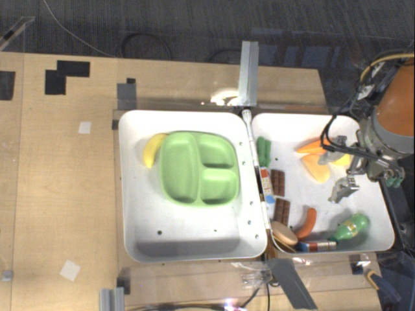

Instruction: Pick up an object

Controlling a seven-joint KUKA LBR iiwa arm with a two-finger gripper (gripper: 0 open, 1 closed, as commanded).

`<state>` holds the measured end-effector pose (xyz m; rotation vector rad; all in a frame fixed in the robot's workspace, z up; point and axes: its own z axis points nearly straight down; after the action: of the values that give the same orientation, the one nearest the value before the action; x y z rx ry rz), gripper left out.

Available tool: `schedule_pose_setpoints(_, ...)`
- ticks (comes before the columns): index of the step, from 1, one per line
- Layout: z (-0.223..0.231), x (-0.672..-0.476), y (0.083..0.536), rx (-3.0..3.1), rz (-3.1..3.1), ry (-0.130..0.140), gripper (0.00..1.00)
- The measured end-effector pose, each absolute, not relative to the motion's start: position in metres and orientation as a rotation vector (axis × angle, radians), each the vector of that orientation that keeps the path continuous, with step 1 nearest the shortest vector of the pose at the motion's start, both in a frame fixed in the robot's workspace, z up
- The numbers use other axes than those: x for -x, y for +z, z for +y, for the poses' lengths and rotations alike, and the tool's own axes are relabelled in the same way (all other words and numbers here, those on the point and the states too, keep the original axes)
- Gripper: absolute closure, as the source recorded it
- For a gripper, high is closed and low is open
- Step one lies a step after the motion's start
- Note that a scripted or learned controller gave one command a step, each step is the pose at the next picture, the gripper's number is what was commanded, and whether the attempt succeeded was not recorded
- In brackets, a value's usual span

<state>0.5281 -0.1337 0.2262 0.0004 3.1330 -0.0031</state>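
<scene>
Green bottle (pixel 351 228) just below jaws (pixel 342 190); jaws slightly parted, holding nothing.

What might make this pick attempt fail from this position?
1. The gripper hangs over bare floor of the right bin, between the yellow-orange piece and the green bottle; closing here would likely catch nothing.
2. The items along the divider lie crowded together, so a descent there may nudge neighbours instead of gripping one.

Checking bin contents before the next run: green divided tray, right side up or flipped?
Right side up. The green divided tray lies flat in the left bin, its three recessed compartments facing the camera.
</scene>
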Motion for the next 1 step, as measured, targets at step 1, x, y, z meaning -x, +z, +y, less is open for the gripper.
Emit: schedule_pose_setpoints(1,-0.1223,-0.5579,0.0966,-0.223,3.123,-0.001,0.00)
